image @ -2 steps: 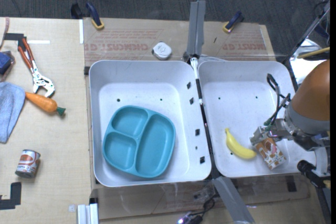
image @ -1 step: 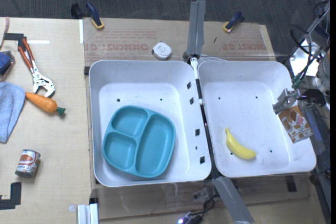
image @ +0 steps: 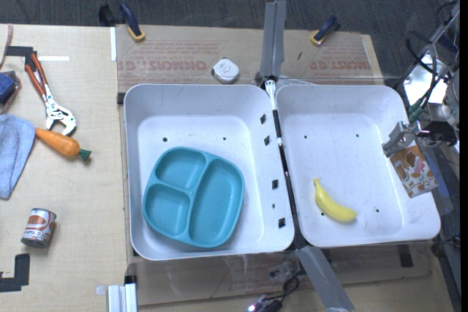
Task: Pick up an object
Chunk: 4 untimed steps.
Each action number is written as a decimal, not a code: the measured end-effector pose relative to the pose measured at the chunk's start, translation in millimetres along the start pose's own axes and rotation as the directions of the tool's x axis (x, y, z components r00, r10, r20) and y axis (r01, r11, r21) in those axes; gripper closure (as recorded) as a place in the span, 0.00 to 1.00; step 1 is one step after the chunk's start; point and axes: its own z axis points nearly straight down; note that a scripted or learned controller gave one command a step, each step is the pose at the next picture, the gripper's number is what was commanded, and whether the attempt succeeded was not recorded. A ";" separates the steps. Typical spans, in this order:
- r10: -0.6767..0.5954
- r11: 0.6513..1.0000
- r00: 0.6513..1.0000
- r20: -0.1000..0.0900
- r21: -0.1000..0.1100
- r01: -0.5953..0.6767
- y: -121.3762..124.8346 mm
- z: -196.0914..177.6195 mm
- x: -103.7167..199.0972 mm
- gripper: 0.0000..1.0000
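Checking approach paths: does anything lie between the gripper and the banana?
Nothing visible does. Bare bin floor separates the gripper, at the right bin's right wall, from the banana. A printed packet sits just below the gripper, beside that path.

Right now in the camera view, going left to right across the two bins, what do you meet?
Blue divided plate in the left bin → banana in the right bin → gripper, a small packet between its fingers.
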 end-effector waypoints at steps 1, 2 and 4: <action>-0.114 0.993 0.993 -0.002 -0.002 0.114 21.9 -3.3 -13.6 1.00; -0.199 0.980 0.980 -0.003 -0.001 0.199 46.8 51.3 -47.9 1.00; -0.440 0.897 0.898 0.019 -0.030 0.440 49.4 179.1 -47.4 0.00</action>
